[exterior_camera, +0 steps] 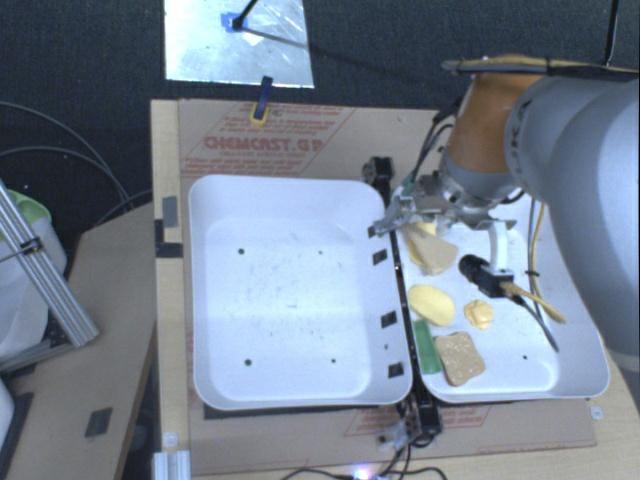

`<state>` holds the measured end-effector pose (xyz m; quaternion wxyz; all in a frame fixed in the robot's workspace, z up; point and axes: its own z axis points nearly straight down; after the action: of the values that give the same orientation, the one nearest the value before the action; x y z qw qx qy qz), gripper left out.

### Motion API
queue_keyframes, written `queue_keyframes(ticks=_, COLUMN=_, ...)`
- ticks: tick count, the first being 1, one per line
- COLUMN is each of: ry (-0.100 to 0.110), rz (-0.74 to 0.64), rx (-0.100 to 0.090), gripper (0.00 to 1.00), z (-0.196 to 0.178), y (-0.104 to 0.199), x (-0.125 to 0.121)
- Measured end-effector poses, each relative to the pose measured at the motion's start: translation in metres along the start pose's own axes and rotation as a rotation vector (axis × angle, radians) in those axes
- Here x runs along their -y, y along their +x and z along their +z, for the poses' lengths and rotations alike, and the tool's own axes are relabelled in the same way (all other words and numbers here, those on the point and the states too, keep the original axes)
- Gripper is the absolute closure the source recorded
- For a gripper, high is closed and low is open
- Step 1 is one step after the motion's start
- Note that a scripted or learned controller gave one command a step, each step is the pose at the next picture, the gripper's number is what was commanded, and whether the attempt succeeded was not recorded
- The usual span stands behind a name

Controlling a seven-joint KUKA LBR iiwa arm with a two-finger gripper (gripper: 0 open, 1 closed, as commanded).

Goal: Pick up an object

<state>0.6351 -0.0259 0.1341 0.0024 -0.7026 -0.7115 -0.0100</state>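
My gripper (418, 218) is down in the far left corner of the right bin (575, 363), close to the wall between the two bins. Just under and in front of it lies a pale yellow wedge (434, 254); the gripper's body hides the wedge's far end. Nearer the front lie a yellow oval piece (432, 304), a small yellow lump (479, 314) and a brown bread-like slice (460, 358). A green strip (425, 346) lies along the bin's left wall.
The left bin (290, 298) stands beside the right one, their walls touching. Both sit on a cardboard sheet (265, 138). A shiny metal plate (238, 26) lies beyond the bins. The grey arm (570, 168) covers the right bin's far right part.
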Motion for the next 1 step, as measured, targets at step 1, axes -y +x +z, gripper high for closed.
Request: queue_keyframes(ticks=1, ry=0.002, rz=0.010, rx=0.019, gripper=0.00, z=-0.0549, y=-0.0375, x=-0.0199)
